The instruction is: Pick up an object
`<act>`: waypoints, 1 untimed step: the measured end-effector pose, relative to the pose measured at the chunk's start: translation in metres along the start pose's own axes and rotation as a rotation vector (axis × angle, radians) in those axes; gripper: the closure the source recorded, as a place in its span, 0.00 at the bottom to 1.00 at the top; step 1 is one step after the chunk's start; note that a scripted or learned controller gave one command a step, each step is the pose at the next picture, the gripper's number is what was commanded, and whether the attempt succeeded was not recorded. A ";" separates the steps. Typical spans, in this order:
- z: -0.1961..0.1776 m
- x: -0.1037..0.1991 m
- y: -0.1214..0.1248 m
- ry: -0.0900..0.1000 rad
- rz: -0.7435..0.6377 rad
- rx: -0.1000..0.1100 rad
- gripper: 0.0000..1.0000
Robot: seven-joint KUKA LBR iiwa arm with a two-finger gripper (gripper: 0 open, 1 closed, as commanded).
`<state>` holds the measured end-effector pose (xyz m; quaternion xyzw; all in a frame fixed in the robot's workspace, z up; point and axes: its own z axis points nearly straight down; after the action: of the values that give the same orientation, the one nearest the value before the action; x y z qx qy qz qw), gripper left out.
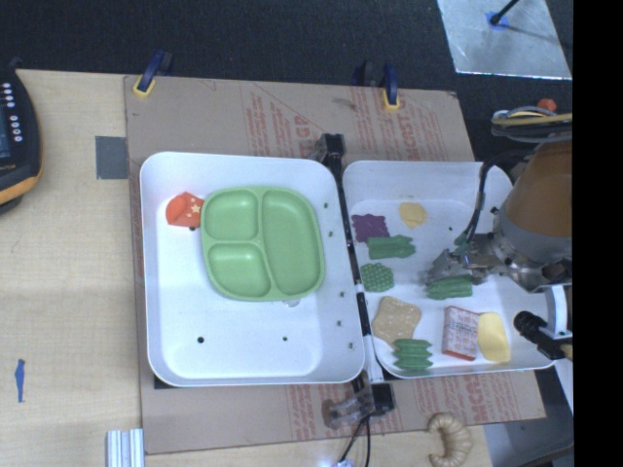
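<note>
The gripper (450,264) is low in the right bin (419,169), reached in from the right on the grey arm (538,212). Its tip is too dark and small here to tell whether it is open or closed. The dark green ridged piece (450,287) lies just below the tip on the bin floor, close enough that contact cannot be ruled in or out; nothing shows it held. It is a short, flat, oblong strip lying roughly crosswise. Far to the left of the gripper is the left bin (156,339), holding a light green divided plate (263,242) with a small red item (184,210) touching its far left edge. Nearer, below and left of the gripper, is a tan cracker-like slab (397,319), and below that a second ridged green piece (413,353). Below the gripper, a red and white packet (460,333) lies just beside a yellow piece (494,337). To the left of the gripper are a long green piece (390,248), a round green piece (378,277) and a purple piece (370,227). Above and left is a small yellow piece (413,214), well apart from the tip.
</note>
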<state>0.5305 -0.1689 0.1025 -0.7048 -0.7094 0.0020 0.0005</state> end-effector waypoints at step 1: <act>0.006 0.041 0.068 -0.004 -0.003 -0.014 1.00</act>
<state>0.5979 -0.1271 0.0965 -0.7036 -0.7106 -0.0013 -0.0059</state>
